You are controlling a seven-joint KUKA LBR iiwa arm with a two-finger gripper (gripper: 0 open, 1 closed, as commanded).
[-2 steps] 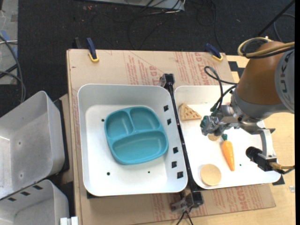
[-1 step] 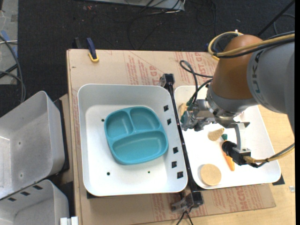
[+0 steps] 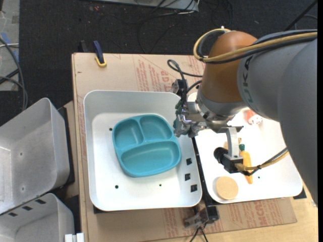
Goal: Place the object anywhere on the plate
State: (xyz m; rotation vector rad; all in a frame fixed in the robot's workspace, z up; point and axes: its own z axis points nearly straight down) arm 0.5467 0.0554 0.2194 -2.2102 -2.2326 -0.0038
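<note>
A blue three-compartment plate (image 3: 146,145) lies in the left white bin (image 3: 101,110), and nothing rests on it. My gripper (image 3: 182,124) hangs over the bin's right wall, just off the plate's right rim; the wrist hides its tips. In the right bin (image 3: 282,178) lie a tan round disc (image 3: 226,187), an orange carrot-like piece with a green tip (image 3: 246,161), and a small white and pink object (image 3: 254,119) partly hidden under the arm.
The big grey and orange arm (image 3: 237,79) covers much of the right bin's far side. A yellow-handled clamp (image 3: 100,57) sits at the bench's back left corner. Grey plastic tubs (image 3: 30,145) stand left of the bench.
</note>
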